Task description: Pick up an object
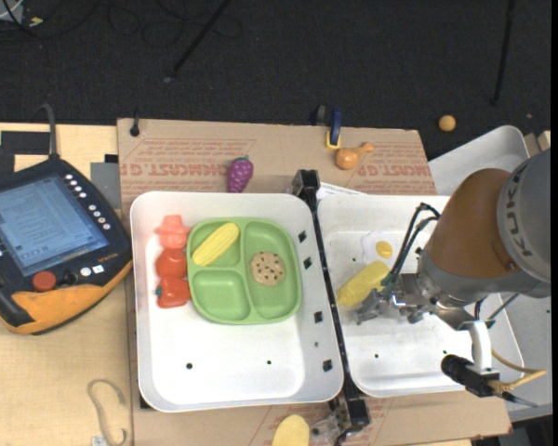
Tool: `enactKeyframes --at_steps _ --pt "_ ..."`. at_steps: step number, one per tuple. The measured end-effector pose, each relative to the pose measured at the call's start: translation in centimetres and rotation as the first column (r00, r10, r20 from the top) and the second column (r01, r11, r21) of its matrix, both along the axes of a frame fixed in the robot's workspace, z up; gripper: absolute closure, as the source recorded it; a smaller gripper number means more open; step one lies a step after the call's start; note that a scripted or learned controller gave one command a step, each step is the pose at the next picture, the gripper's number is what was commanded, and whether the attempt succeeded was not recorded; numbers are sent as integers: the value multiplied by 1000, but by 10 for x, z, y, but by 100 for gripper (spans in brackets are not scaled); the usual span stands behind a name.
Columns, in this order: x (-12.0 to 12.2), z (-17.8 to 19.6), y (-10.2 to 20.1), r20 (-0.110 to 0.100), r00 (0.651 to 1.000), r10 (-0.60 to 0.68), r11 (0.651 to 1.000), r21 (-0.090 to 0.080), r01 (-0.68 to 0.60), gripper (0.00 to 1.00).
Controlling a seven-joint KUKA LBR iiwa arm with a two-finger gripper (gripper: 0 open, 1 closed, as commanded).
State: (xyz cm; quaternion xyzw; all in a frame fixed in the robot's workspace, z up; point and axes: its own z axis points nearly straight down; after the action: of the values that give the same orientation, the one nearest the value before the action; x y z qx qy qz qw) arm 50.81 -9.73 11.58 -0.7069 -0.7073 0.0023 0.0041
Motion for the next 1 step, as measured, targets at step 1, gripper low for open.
enactKeyframes --at_steps 1 --pt "0 -30 2 5 1000 0 1000 -1 0 0"
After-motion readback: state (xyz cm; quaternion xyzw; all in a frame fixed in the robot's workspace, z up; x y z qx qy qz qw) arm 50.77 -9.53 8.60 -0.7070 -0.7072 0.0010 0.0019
